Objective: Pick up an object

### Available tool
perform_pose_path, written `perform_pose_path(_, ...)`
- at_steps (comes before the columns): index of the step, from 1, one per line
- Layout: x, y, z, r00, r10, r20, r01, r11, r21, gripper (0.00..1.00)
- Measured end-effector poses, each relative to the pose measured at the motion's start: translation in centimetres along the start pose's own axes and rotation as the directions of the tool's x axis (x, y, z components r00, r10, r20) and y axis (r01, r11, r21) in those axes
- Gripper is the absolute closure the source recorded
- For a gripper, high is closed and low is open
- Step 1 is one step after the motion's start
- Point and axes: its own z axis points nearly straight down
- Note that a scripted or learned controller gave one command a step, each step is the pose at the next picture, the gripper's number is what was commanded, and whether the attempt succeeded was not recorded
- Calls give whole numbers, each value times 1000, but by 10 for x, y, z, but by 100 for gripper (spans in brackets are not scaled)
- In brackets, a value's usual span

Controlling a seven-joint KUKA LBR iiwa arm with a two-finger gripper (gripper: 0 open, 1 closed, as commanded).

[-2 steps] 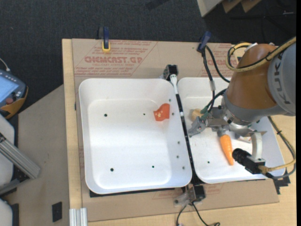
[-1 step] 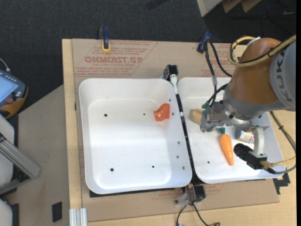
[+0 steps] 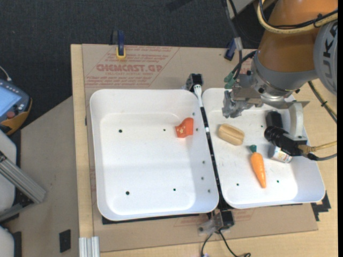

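In the right bin [image 3: 300, 193], nearest the camera, an orange carrot [image 3: 259, 169] is laid with its long axis running near to far. Its tip is pointed at the near rim and its green top at the far side. Just beyond it, a pale tan block [image 3: 230, 134] is laid with its long axis across the bin, slightly slanted. The gripper [image 3: 233, 109] is positioned just beyond the block. Nothing is seen held, and its opening cannot be told. In the left bin [image 3: 107, 159], a red-orange piece [image 3: 185, 128] is located by the right wall.
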Motion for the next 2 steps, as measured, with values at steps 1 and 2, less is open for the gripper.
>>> perform_pose_path(1,66,2,3,1000,0,-1,0,1000,13,100)
perform_pose_path(2,53,-18,-22,1000,8,1,-8,1000,11,100)
